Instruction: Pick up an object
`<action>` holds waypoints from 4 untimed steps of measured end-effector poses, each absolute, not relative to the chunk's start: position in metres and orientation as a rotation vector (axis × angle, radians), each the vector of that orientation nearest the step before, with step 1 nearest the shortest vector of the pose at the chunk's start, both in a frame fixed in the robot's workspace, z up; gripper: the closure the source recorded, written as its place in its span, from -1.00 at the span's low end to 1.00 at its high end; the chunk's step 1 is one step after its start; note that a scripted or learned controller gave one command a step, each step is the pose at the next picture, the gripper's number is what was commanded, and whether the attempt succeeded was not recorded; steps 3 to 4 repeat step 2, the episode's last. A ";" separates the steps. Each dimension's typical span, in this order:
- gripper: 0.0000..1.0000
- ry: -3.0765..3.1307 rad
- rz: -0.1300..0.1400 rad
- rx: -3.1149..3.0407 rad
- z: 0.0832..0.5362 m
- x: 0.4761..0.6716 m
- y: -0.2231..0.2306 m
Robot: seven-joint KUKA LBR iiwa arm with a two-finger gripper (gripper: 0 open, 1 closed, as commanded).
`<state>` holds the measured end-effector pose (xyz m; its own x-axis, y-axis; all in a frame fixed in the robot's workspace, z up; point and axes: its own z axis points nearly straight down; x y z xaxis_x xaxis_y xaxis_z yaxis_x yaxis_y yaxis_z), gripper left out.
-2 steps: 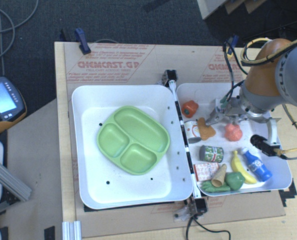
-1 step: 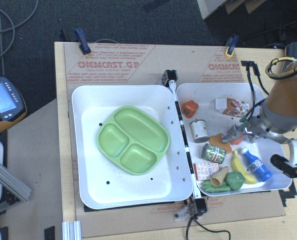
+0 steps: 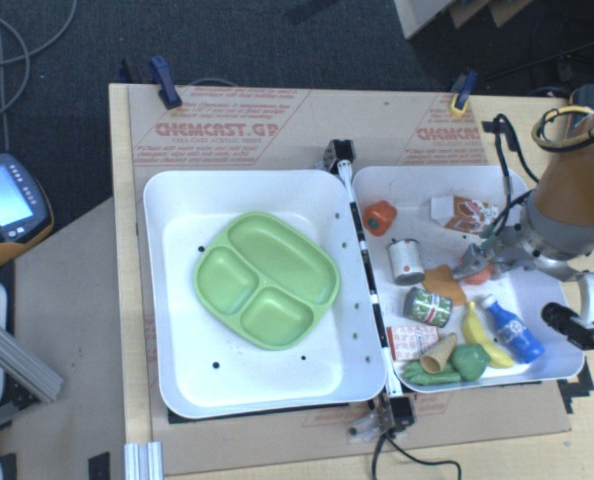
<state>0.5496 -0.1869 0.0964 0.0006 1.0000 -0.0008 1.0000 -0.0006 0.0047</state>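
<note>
My gripper (image 3: 480,258) is low inside the right bin (image 3: 377,183), at its right-middle, under the grey arm with the orange band (image 3: 569,193). It sits just above a small red object (image 3: 477,274) and beside an orange flat piece (image 3: 444,282). Around it lie a silver can (image 3: 405,260), a green can (image 3: 429,306), a banana (image 3: 480,334), a blue bottle (image 3: 513,333), an orange-red cup (image 3: 379,216) and a white and red packet (image 3: 463,212). I see nothing lifted by the gripper.
The left bin (image 3: 167,368) holds a green divided plate (image 3: 267,279). At the right bin's front edge lie a cone (image 3: 438,353), a green toy (image 3: 469,361) and a red printed packet (image 3: 408,341). Blue clamps (image 3: 163,80) stand at the bench's back.
</note>
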 end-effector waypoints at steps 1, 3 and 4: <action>1.00 2.214 0.009 2.210 0.090 0.535 -0.122; 1.00 2.226 0.020 2.205 0.224 0.519 -0.045; 1.00 2.226 0.020 2.205 0.224 0.519 -0.045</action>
